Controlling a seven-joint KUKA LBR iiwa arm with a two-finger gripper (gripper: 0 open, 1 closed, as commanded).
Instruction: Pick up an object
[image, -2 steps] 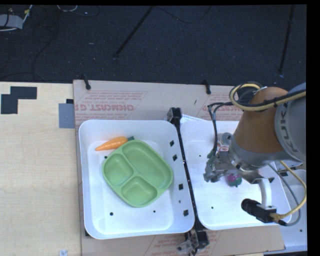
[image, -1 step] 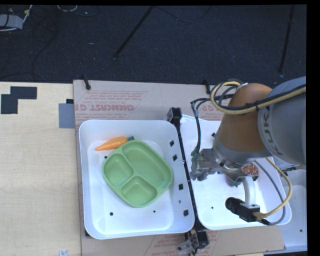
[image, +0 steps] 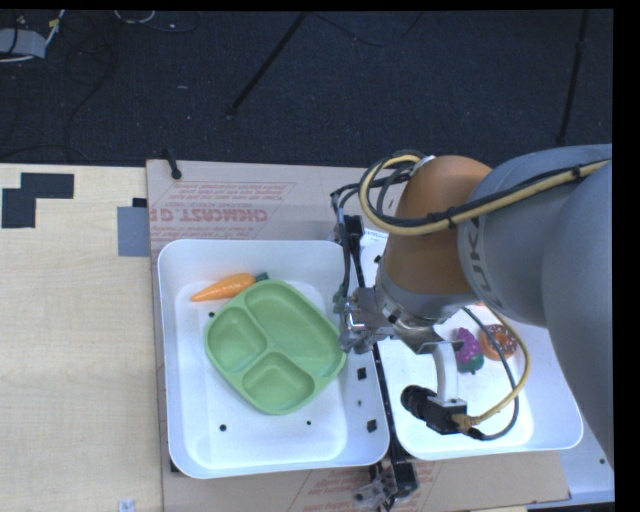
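Observation:
A green divided plate lies tilted in the left bin. An orange toy carrot rests just beyond its upper left rim. In the right bin a purple toy and an orange round toy show past the arm, partly covered by it. My gripper hangs low over the left bin's right side, at the plate's right rim. The wrist body hides its tip, and I see nothing held in it.
The grey arm with its orange band covers much of the right bin. Yellow and black cables loop down over that bin. A cardboard sheet lies under both bins, with a wooden bench top to the left.

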